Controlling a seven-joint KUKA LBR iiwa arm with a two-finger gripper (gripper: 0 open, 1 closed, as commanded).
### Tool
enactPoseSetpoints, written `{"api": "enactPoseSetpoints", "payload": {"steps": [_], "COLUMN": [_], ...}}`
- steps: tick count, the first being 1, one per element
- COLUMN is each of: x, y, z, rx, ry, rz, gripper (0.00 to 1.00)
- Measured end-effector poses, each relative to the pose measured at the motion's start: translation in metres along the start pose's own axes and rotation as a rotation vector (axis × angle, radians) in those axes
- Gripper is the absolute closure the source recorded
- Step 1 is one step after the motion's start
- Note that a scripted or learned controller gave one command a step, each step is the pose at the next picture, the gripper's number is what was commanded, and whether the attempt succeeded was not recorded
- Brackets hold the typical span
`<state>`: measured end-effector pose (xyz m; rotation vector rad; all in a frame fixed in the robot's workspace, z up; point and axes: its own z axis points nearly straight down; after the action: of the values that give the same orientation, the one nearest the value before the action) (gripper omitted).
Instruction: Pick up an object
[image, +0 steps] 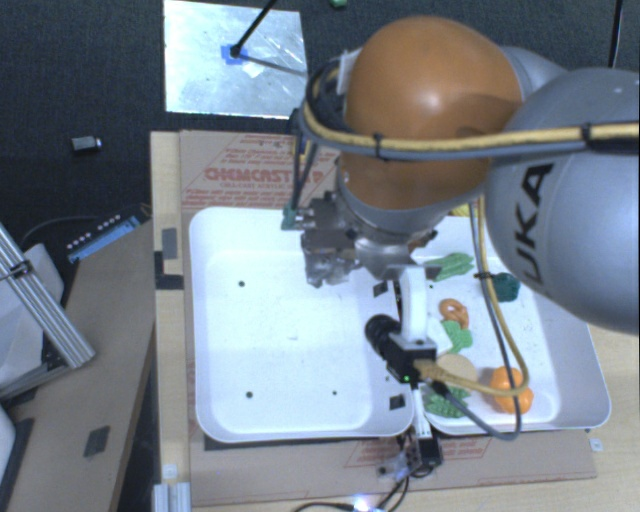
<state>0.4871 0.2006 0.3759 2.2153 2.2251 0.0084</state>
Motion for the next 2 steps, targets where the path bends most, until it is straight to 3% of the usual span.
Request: {"api": "enactPoseSetpoints", "payload": {"steps": [1,2], "x": [0.004,-0.005], "y": [0.001,0.008], "z": [-0.093,-0.164], "rx": [-0.006,-0.004], "ry": [0.003,0.001], "rz": [-0.001,-0.001], "gripper": [1.00,1.00]}}
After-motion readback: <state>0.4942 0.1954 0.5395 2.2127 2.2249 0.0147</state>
